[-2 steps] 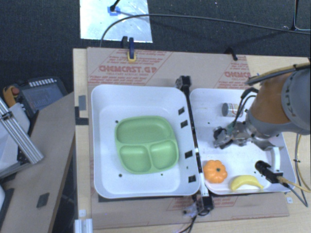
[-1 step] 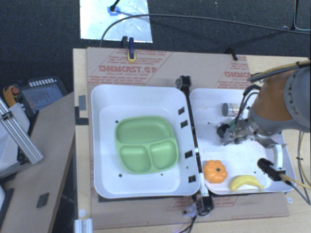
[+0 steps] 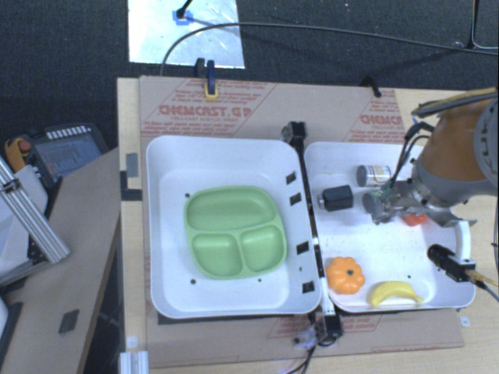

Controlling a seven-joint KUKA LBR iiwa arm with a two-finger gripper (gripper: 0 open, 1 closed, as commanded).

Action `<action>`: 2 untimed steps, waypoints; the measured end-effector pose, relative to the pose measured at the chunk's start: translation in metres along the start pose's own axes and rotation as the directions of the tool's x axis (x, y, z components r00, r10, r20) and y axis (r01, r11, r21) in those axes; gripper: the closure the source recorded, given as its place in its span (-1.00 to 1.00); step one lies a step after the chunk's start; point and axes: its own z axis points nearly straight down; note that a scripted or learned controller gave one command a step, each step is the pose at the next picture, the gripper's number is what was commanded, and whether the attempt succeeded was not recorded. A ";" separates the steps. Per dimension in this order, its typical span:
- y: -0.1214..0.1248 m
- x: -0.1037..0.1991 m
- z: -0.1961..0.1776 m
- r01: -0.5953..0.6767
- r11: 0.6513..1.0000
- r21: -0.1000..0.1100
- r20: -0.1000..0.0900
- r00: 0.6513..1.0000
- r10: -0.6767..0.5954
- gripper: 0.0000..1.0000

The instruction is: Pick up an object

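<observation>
From where I stand, the gripper [image 3: 380, 207] is low over the right bin [image 3: 390, 248], in its upper middle part. It is dark and cluttered against the white floor, and I cannot tell whether it is spread wide or closed narrow, nor whether anything sits in it. Just to its right, tucked under the grey wrist, a small red-orange thing [image 3: 414, 219] lies on the bin floor, too small and blurred for me to name. A black block [image 3: 337, 198] rests a little to the gripper's left, apart from it, and a short silver can [image 3: 374, 174] lies on its side just above, near the bin's far wall. Toward the near edge of the same bin an orange toy pumpkin [image 3: 345, 276] sits close to the left wall, and a yellow banana [image 3: 395, 293] lies beside it to the right, the two not touching. The arm [image 3: 460, 146] comes in from the right, its orange band above the grey wrist. The left bin [image 3: 168, 209] holds a pale green divided plate [image 3: 234, 231], lying flat near its middle, well away from the gripper. Both bins stand side by side on a brown cardboard sheet [image 3: 257, 107] printed with red lettering.
</observation>
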 end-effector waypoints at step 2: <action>-0.005 -0.005 -0.092 0.003 1.000 -0.002 0.000 1.000 -0.003 1.00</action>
